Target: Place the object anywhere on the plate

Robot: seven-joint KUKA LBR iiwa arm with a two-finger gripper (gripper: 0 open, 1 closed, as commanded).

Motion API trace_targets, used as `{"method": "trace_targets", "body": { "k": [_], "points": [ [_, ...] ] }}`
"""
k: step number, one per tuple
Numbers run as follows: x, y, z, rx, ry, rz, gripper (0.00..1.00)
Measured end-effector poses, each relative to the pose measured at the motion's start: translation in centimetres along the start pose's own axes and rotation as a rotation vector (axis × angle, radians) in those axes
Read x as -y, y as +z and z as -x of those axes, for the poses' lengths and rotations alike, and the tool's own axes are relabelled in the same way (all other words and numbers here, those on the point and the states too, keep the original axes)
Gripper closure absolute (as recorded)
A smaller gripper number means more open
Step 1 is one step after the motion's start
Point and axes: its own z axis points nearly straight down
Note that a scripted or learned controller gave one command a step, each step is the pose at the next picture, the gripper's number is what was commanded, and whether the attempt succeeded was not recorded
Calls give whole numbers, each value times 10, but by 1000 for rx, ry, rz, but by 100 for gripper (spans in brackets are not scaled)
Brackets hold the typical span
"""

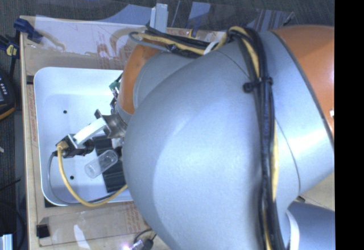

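My arm (pixel 227 146) reaches far over the bench and covers most of the view, hiding the right side. Its orange band (pixel 133 81) sits above the wrist. The gripper (pixel 106 166) hangs low over the near middle of the left white bin (pixel 48 101). A pale, see-through rounded part (pixel 100 164) and a dark block (pixel 115 178) show at its tip, close to the bin floor. I see nothing clearly held there.
A sliver of something green (pixel 118 80) peeks out from behind the wrist at the left bin's middle. The bin's left half has bare white floor. Wooden bench edges (pixel 25 146) frame the bin. Blue clamps (pixel 23 28) sit at the far left corner.
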Motion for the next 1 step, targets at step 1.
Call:
{"method": "trace_targets", "body": {
  "k": [1],
  "points": [
    [-95, -3, 3, 4, -83, -4, 100]
  ]
}}
